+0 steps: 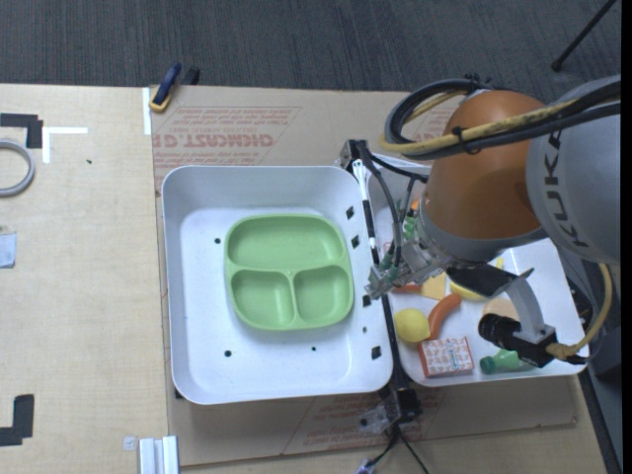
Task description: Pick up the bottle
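Camera view: bottle [506, 361], green with a dark cap, lies on its side near the right bin's [464, 378] front edge, long axis roughly left-right; hand [387, 275] sits left of it, beyond the orange piece; grip state indeterminable.

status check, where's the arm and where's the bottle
Arm low over right bin, jaws hidden. Green bottle lying at bin's near edge, ungrasped. Lemon, carrot, small box crowd beside it.

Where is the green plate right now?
The green plate lies in the left white bin, about in its middle. The robot's arm is over the right bin, next door.
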